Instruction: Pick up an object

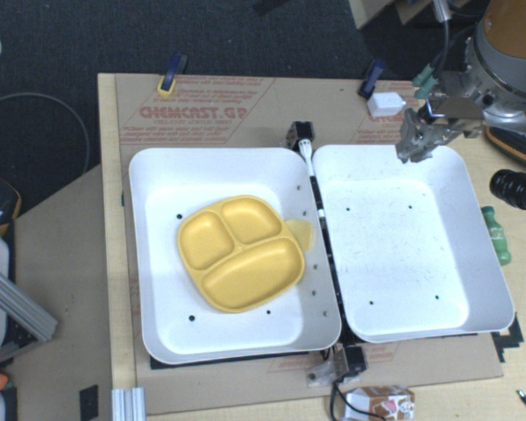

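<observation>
A yellow three-compartment plate (240,253) lies flat in the left bin (149,235), slightly right of its middle. A small yellow piece (301,232) peeks out from under the plate's right edge. My gripper (414,150) hangs over the far rim of the right bin (473,235), near its upper middle, far from the plate. Nothing shows between its fingertips.
The bins rest on a brown cardboard sheet (245,108). A black divider clip (300,135) sits between the bins at the far side. A green object (496,233) lies outside the right bin's right edge, and a white block (386,104) sits behind the gripper.
</observation>
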Robot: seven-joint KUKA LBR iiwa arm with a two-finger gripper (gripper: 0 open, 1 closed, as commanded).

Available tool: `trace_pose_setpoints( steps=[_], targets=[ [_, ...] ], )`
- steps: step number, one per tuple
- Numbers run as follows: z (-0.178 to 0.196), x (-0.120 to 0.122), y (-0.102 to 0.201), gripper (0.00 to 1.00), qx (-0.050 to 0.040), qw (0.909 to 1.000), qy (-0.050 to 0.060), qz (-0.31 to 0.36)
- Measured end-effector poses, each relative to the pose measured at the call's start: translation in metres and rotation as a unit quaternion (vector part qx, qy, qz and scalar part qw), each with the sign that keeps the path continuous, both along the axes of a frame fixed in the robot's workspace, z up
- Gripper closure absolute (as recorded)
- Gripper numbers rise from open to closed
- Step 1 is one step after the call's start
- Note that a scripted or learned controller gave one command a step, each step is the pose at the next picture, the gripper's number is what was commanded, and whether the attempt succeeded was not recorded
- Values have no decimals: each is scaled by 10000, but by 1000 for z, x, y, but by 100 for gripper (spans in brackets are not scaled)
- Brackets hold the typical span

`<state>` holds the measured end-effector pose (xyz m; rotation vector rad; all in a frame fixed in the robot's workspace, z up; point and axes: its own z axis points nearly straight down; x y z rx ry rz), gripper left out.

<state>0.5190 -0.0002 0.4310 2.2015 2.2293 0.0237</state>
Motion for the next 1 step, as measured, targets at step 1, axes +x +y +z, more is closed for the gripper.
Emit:
trace_pose_setpoints(
  steps=[1],
  targets=[
    [-84, -43, 74, 100, -17, 9999, 136, -18]
  ],
)
